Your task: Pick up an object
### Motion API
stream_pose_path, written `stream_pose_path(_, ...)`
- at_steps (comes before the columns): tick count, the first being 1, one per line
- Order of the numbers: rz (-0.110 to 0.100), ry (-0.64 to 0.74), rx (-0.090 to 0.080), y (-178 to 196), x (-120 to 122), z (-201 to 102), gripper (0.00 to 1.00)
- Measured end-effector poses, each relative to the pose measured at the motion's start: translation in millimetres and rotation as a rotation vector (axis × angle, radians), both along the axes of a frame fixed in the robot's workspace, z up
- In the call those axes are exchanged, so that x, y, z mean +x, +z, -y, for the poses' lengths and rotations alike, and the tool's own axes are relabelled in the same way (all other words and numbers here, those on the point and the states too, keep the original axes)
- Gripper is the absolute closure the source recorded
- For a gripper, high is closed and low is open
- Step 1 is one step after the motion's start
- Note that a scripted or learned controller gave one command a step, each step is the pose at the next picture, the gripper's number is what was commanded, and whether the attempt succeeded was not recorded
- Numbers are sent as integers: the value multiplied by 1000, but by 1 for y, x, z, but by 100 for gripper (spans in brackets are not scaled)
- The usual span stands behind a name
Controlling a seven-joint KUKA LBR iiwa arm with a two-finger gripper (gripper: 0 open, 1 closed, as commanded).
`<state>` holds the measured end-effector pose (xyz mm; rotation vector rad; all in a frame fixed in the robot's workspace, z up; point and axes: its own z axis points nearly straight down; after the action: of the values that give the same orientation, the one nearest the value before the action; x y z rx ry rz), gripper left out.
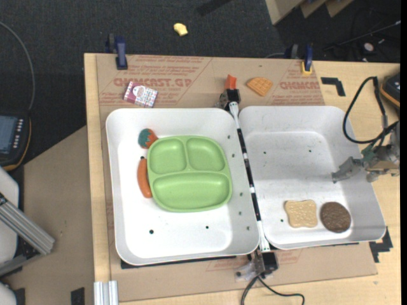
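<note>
Cardboard (191,75) under the bins read "CHEMCAST" in red; the claw's (346,169) opening I could not tell.

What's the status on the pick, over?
Gripper at right bin's right edge, nothing between its fingers. Cracker and brown cookie lie side by side at the near wall, untouched. Nothing in the way.

Hand (346,169) blurred at right bin rim (365,189); arm cut by edge.
</note>
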<state>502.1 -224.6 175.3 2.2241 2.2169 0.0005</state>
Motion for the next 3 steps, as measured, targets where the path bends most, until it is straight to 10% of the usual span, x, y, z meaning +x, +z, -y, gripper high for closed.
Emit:
stream_pose_path(2, -4, 8, 10, -92, -22, -5, 0)
stream_pose_path(3, -2, 10, 9, -92, 38, -6, 0)
